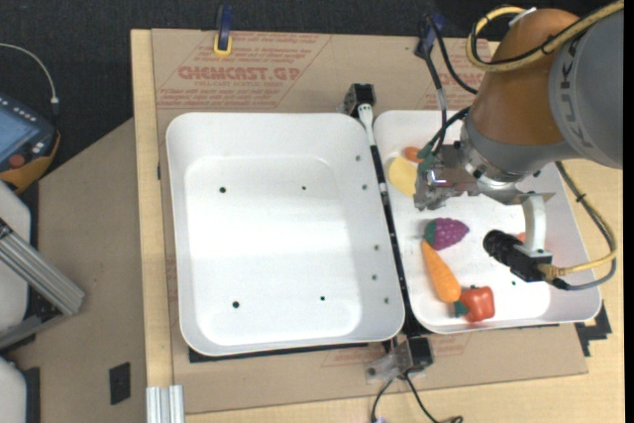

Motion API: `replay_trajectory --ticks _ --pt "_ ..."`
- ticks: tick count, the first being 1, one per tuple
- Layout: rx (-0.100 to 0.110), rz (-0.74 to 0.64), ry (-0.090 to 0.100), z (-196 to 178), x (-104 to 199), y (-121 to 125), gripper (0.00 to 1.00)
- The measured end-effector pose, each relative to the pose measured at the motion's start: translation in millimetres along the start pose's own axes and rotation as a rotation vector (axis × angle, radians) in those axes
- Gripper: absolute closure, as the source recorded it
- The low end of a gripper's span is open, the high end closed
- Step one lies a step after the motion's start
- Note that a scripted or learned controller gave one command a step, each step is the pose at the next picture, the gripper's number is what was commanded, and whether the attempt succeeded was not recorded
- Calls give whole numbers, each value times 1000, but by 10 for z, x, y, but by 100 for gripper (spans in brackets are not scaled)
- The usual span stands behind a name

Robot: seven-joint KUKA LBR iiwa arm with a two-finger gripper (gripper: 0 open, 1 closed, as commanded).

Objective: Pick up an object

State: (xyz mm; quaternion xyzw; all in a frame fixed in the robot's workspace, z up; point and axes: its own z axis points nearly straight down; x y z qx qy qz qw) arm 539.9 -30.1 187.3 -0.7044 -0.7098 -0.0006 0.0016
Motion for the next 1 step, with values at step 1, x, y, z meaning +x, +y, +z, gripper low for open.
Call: replay_trajectory --ticks 1 --pt "-9 5 -2 -950 151 -355 100"
